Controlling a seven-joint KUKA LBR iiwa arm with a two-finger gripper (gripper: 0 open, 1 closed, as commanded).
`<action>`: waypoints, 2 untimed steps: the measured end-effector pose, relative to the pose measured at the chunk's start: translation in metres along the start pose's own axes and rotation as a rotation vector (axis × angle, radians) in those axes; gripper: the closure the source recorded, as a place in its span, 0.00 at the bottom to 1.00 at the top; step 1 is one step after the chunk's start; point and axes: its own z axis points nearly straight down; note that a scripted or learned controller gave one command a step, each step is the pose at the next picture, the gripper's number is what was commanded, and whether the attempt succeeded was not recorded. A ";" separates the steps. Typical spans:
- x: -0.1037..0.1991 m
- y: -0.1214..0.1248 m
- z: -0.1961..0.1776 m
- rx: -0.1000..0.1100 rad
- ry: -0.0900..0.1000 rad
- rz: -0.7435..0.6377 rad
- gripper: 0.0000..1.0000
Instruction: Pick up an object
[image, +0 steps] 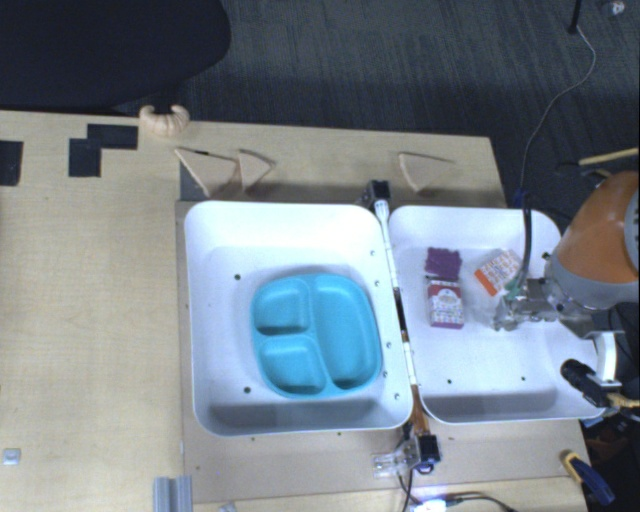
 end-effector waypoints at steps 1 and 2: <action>-0.033 0.072 0.007 0.008 0.002 -0.002 1.00; -0.033 0.072 0.007 0.009 0.002 -0.003 0.00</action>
